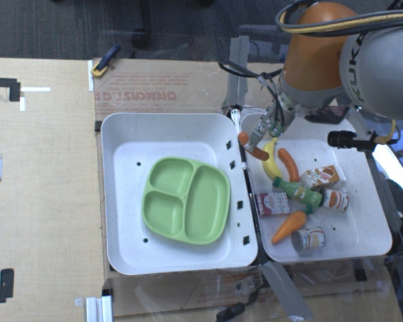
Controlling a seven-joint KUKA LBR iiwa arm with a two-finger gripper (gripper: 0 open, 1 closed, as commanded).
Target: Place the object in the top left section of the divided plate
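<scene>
So far nothing sits on the green divided plate (187, 200) in the left bin (121, 139). Over the right bin (379, 233), the gripper (258, 141) clasps a sausage (258, 153), still to be carried across.

- The green divided plate (186, 200) is left bare; all three sections can be reached from above.
- Toward 3 o'clock, the right bin (379, 237) is crowded with a banana (272, 161), sausage (288, 164), bottle (299, 192) and carrot (289, 227).

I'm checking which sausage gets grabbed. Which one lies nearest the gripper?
The darker sausage, directly below the gripper; the redder sausage lies right of the banana.
</scene>
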